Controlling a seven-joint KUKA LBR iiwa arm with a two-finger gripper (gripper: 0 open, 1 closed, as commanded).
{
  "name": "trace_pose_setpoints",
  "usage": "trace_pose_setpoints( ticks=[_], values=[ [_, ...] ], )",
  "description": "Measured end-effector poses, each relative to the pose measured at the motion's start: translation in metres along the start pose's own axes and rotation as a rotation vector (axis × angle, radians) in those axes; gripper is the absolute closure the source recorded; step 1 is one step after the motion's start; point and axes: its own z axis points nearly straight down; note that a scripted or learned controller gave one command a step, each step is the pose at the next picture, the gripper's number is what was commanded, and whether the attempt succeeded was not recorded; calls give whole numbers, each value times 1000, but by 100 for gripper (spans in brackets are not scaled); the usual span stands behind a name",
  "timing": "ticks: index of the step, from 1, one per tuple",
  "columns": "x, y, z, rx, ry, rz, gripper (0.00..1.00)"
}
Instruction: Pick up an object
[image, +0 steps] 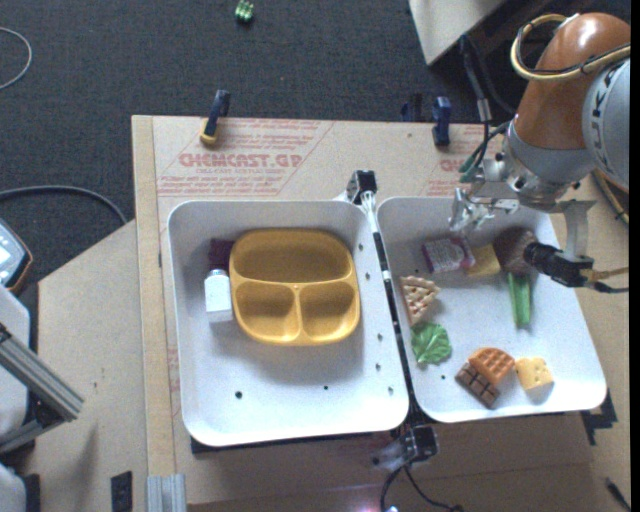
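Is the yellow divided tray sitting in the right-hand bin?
No, the yellow divided tray lies in the left bin, beside a small white bottle.

Glossy yellow plastic tray; smooth white plastic bins

Left bin: divided plate centre, small bottle touching its left edge. Right bin: wrapped packet rear, pizza slice and leaf left, waffle beside cheese front
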Motion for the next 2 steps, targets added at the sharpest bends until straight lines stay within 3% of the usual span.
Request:
trace_pose_setpoints(
  ticks=[2],
  values=[
    [13, 11, -14, 4, 0, 3, 100]
  ],
)
